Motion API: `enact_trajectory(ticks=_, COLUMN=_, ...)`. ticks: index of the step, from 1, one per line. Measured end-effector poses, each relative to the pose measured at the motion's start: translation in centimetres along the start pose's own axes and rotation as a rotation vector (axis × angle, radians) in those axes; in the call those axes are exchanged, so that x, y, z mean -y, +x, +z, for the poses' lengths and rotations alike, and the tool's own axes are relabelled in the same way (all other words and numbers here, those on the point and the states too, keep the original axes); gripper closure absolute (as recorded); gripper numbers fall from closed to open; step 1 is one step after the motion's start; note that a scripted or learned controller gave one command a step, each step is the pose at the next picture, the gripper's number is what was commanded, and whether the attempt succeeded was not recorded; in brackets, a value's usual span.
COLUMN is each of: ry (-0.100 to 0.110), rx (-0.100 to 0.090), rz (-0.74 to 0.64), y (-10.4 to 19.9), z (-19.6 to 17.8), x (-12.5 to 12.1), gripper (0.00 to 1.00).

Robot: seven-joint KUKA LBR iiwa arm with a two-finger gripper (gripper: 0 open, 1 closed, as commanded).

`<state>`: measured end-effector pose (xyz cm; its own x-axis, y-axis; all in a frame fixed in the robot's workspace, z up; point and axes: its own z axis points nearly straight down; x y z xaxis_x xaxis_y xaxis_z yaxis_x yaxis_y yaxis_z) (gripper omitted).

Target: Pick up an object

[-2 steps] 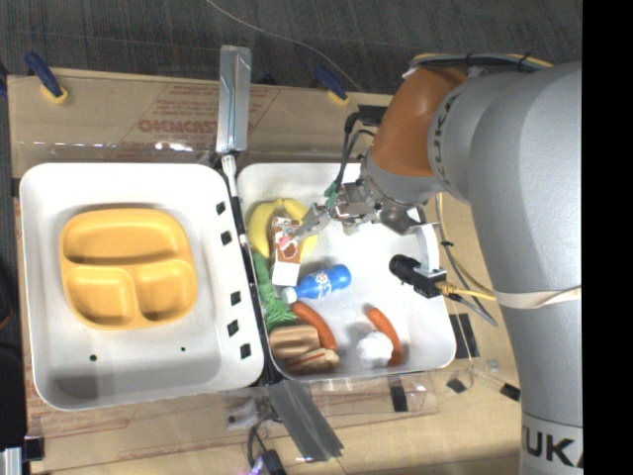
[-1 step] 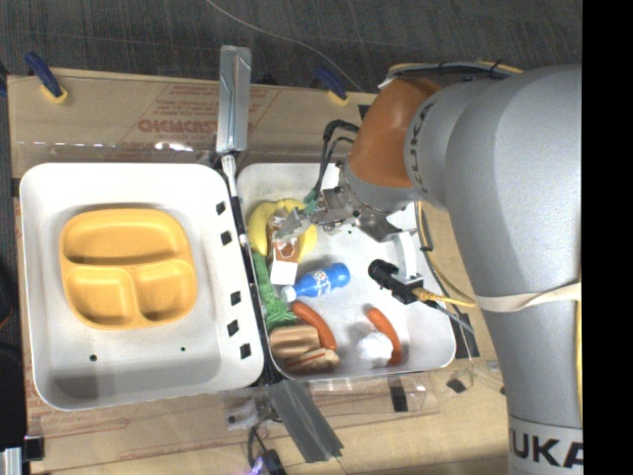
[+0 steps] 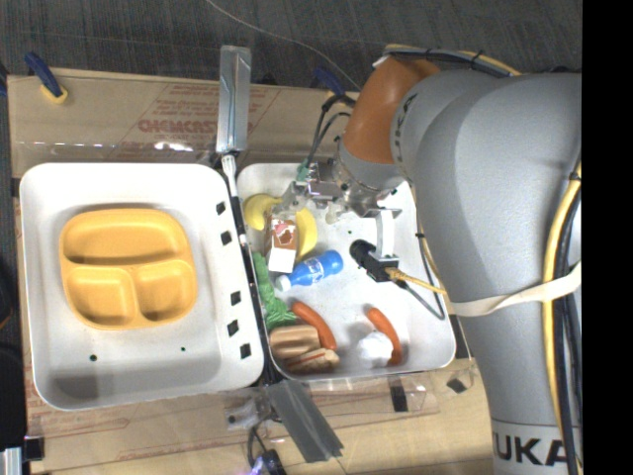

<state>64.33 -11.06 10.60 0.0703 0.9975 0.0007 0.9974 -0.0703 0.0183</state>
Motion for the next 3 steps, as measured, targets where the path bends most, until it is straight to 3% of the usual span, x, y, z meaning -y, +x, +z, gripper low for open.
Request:
enact_trajectory(ticks=1, ry=-0.014, rx=0.002, rz=-0.012, y=0.0, z=-0.2, x=2.2, gripper=0.0)
enact_trajectory(ticks=2, ry=-0.012, rx=0.002, rz=-0.12, y=0.0, z=-0.2, x=2.3, gripper=0.0)
enact_trajectory(ticks=3, ry=-0.001, rx=0.003, rz=-0.036, y=0.6, z=0.0, x=0.4, gripper=0.0)
